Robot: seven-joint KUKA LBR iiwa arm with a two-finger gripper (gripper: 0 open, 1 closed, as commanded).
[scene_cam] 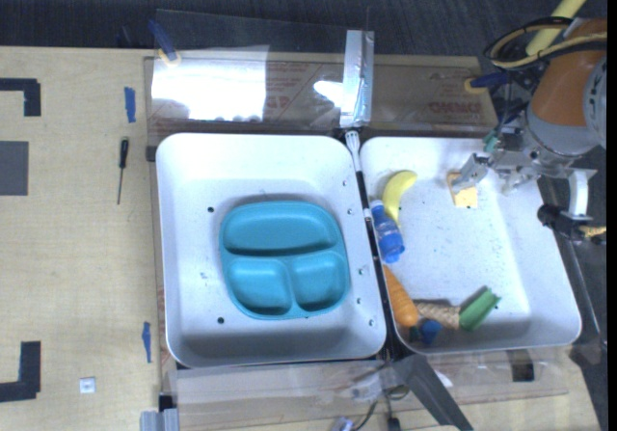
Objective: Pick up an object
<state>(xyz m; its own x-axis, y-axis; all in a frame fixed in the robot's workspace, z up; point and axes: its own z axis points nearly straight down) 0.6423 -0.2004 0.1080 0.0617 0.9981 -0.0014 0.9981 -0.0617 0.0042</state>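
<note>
white bins: blue tray, banana

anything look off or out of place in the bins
Nothing looks spilled or broken. The blue tray lies slightly askew in the left bin. In the right bin, the carrot and blue bottle are crowded against the dividing wall.

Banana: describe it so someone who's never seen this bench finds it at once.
Look at the right bin of the two white bins. Along its left wall, near the back corner, lies the banana, just above a blue bottle. It is the only plain yellow, curved thing there; the carrot further down that wall is orange and straight.
</note>
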